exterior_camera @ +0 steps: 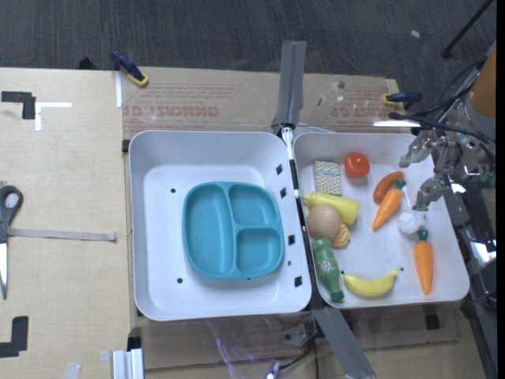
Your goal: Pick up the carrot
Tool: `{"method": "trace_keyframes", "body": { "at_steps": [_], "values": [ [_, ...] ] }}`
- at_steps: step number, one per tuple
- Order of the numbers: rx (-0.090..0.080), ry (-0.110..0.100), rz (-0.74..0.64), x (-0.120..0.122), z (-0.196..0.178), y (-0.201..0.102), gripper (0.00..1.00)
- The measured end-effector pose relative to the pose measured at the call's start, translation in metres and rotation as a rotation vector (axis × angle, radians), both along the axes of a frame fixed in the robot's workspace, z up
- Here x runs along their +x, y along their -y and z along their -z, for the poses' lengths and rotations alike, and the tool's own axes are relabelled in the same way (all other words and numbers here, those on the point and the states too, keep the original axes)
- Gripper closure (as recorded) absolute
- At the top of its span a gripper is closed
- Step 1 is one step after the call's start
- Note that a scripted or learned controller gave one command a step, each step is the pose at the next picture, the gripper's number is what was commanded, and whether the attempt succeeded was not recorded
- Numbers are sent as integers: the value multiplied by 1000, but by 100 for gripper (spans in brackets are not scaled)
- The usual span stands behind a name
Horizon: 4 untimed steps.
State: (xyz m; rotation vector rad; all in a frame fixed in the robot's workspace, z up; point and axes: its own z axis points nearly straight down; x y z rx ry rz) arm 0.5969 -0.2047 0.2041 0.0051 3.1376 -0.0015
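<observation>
Nearest the camera, along the front wall of the right bin [410, 298], lie a green bottle [327, 268] and a banana [371, 284], the bottle's base touching the banana's left tip

From the far left, a pair of scissors [6, 215] rests on the wooden bench [63, 290], and a blue clamp [130, 68] sits at the back edge. The left bin [158, 290] holds a teal divided plate [234, 230], lying flat near its middle.

In the right bin, a patterned box [327, 178] sits by the dividing wall, with a yellow vegetable [333, 205] and a round brown item [323, 221] just in front of it. A tomato [357, 164] lies at the back.

One carrot [386, 208] lies tilted in the middle of the bin, its green top pointing up-right, touching a reddish-orange item [386, 185] behind it. A white lump [410, 223] sits just right of it. A second carrot [424, 267] lies by the right wall, green top away from the camera.

The gripper [413, 183] hangs over the bin's right side, just beside the first carrot's top, its fingers [431, 189] spread apart with nothing between them
</observation>
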Motion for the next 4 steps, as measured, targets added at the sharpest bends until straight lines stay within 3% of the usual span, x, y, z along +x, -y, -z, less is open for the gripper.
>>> {"method": "trace_keyframes", "body": {
  "at_steps": [1, 2, 3, 4],
  "values": [
    [1, 1, 138, 27, 110, 16, 0],
    [1, 1, 181, 2, 110, -6, 0],
    [1, 1, 167, -2, 111, -55, 0],
    [0, 1, 57, -49, 110, -6, 0]
  ]
}}
